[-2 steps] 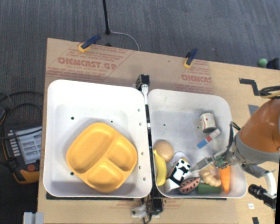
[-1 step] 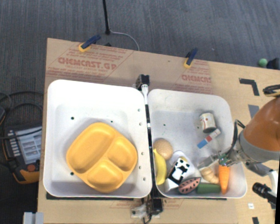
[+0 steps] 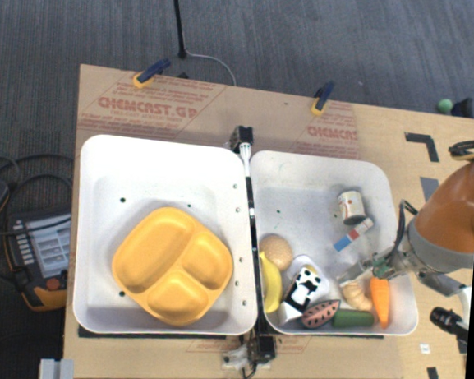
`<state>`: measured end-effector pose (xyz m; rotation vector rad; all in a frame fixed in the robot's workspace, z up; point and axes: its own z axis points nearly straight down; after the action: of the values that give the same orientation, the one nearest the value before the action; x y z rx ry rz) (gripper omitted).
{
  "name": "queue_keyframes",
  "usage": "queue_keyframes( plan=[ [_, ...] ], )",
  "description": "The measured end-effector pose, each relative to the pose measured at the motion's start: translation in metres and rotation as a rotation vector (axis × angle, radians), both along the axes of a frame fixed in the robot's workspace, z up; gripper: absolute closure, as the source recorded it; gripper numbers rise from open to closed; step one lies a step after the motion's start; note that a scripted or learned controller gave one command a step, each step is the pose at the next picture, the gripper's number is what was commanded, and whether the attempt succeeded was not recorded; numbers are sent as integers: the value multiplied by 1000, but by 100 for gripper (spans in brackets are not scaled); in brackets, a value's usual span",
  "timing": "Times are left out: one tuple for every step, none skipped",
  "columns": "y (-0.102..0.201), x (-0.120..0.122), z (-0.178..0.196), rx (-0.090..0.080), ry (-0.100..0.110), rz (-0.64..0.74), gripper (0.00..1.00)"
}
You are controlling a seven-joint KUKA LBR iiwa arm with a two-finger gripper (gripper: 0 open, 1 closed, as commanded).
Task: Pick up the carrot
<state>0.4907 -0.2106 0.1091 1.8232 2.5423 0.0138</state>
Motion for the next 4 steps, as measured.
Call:
queue_keyframes(
  plan=[
    [14,-5,-14,-10,9,538,100],
    [79,-7,14,-6,15,830,100],
    [92,-6,46,-5,14,726,100],
    [207,-7,90,-5,14,648,100]
  ],
)
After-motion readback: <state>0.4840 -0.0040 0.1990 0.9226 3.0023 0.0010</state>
